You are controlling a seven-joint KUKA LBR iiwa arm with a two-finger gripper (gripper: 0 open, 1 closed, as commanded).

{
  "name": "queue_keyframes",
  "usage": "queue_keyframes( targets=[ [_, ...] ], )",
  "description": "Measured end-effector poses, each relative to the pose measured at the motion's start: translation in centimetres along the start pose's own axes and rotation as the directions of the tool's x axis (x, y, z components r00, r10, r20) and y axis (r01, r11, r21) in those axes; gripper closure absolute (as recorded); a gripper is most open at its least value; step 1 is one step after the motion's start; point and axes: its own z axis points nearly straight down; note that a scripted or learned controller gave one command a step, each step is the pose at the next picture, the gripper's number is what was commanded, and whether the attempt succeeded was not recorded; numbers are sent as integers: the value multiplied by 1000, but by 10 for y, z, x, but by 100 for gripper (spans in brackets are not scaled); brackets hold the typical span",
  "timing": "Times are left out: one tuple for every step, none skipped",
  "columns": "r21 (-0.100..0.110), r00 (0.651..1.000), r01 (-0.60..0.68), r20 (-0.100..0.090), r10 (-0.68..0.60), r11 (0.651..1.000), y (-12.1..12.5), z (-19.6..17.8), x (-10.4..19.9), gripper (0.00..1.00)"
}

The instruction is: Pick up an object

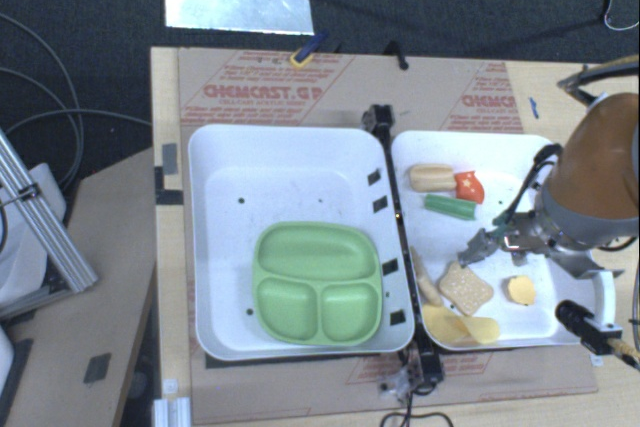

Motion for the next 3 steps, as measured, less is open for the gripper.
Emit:
queue_keyframes(
  targets=[
    [-2,1000,18,-4,-18,1000,1,-14,87,0],
    [3,1000,2,-1,-2,1000,0,20,22,0],
    [-4,1000,4,3,-4,1000,1,88,11,0]
  ],
)
